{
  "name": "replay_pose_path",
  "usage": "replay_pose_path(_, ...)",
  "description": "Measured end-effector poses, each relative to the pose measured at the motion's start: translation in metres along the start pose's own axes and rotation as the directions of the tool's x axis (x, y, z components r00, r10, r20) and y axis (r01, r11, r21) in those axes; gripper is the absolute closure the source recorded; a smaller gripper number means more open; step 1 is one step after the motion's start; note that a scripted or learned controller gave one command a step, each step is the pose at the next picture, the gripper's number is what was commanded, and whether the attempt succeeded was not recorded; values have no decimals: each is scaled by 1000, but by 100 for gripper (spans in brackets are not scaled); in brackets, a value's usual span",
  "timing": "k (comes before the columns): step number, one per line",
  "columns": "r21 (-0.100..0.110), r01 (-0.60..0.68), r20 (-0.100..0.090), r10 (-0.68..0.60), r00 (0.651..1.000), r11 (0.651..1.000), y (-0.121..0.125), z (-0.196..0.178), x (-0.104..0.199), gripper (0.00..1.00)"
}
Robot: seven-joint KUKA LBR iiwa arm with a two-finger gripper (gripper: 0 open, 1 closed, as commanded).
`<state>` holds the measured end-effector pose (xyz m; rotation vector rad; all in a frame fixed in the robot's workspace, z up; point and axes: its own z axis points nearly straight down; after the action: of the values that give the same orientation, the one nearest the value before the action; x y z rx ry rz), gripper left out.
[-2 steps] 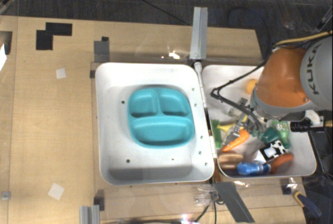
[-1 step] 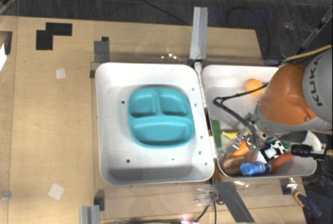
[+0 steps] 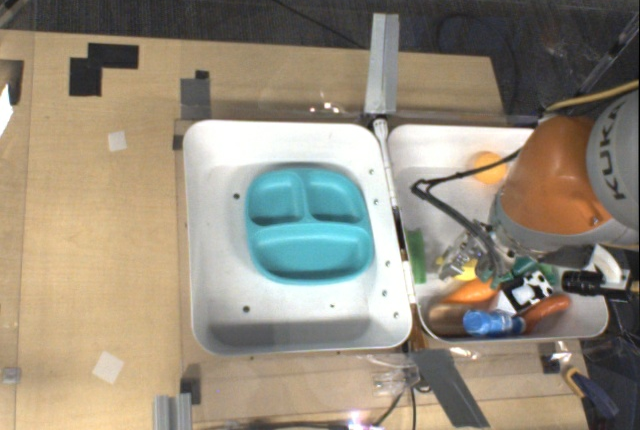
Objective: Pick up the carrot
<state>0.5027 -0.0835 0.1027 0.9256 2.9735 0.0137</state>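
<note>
The carrot (image 3: 470, 293), orange and tapered, lies in the front part of the right bin (image 3: 440, 153) among other items. My gripper (image 3: 468, 260) hangs low in that bin, just behind and above the carrot, under the arm's orange band (image 3: 552, 183). The wrist hides much of the bin's right half. I cannot tell whether the gripper touches the carrot.
The left bin (image 3: 215, 248) holds a teal divided plate (image 3: 308, 223). Around the carrot lie a blue object (image 3: 492, 323), a brown-red piece (image 3: 545, 310), a green item (image 3: 415, 254) by the bin's left wall, and an orange round thing (image 3: 487, 166) at the back.
</note>
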Motion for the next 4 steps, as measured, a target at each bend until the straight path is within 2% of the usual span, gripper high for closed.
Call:
replay_pose_path(1, 1, 0, -1, 0, 1000, 1000, 0, 1, 0, 0)
replay_pose_path(2, -4, 5, 7, -5, 1000, 1000, 2, -11, -2, 100)
replay_pose_path(3, -4, 5, 6, -5, 1000, 1000, 2, -11, -2, 0)
replay_pose_path(4, 13, -309, -10, 309, 951, 951, -6, 13, -2, 0)
